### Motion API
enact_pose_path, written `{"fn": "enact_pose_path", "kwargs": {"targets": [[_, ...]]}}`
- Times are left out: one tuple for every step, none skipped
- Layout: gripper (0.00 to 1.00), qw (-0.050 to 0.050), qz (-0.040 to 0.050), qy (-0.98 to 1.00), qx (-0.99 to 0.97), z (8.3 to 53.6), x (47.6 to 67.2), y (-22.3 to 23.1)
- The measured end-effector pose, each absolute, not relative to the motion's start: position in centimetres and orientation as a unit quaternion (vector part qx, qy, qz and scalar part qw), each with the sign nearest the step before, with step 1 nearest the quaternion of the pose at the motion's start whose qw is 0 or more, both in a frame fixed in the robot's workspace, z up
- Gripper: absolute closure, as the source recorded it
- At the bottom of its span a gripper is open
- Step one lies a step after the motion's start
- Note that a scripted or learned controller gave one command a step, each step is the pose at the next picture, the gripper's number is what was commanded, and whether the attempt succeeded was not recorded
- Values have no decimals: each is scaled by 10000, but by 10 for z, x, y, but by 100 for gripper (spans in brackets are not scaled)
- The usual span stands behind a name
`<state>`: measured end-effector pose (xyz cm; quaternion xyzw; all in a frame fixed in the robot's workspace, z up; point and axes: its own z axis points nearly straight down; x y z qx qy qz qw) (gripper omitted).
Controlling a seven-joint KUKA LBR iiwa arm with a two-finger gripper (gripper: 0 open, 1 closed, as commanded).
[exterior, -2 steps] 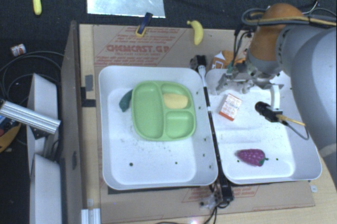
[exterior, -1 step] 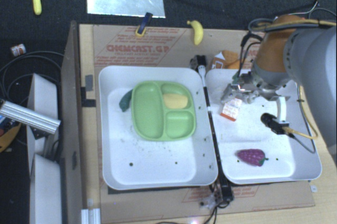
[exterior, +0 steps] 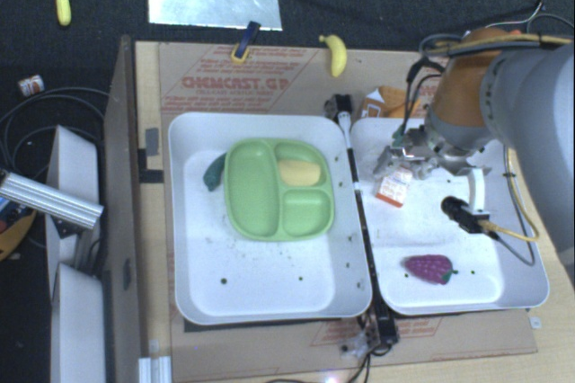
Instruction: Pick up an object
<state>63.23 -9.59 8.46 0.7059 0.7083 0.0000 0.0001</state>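
Right bin of the worktop: the jaws hover above a small orange-and-white packet, just off it; their state cannot be told. A purple grape bunch lies nearer the bin's front edge.

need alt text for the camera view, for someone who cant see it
A grey robot arm reaches in from the right, its gripper low over the right white bin, just above a small orange and white packet; a purple grape bunch lies nearer the front. The left white bin holds a green divided plate with a yellow item in one compartment.
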Motion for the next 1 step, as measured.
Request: {"fn": "enact_pose_path", "kwargs": {"targets": [[0,19,14,7074,7068,85,644,-110]]}}
